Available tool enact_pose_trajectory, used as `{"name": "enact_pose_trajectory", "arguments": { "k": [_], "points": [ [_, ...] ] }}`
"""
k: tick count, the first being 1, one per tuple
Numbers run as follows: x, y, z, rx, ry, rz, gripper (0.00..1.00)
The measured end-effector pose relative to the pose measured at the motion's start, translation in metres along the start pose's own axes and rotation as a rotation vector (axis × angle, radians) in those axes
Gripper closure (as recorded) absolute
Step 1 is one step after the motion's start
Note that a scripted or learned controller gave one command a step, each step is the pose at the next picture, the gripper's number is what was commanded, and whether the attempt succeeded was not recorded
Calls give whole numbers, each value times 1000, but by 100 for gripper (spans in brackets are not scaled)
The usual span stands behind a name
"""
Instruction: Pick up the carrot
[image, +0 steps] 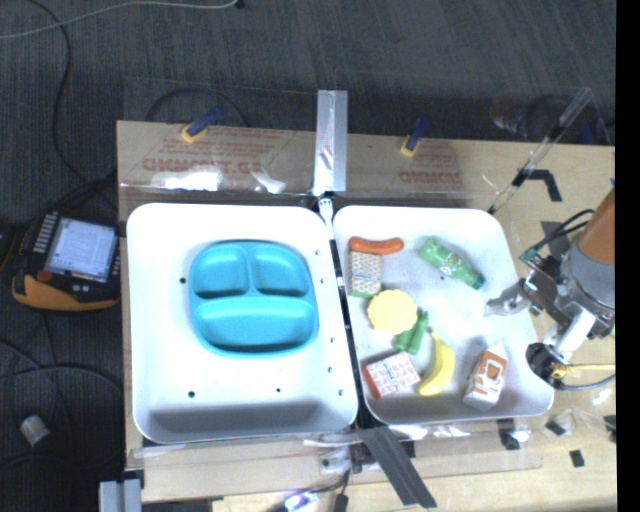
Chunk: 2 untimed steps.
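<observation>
Now: carrot (376, 245) at right bin's far-left corner; claw (528, 296) well apart | grip unclear

Reaches in from the right side, low down, near the edge. Grey arm (585, 285) with a bit of orange band (603, 228) up top. Gripper (505, 303) sticks out to the left, at the end of the grey wrist. Too small and blurry to tell more about the tip. Black cables hang by the wrist
</observation>
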<state>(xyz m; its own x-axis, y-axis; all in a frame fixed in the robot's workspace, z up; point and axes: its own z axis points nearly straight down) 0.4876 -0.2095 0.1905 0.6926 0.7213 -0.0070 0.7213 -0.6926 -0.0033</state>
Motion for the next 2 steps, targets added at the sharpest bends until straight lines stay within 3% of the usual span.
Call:
{"name": "enact_pose_trajectory", "arguments": {
  "k": [1,2],
  "points": [
    [4,-4,89,4,13,-359,0],
    [-1,-5,-54,-1,0,68,0]
  ]
}}
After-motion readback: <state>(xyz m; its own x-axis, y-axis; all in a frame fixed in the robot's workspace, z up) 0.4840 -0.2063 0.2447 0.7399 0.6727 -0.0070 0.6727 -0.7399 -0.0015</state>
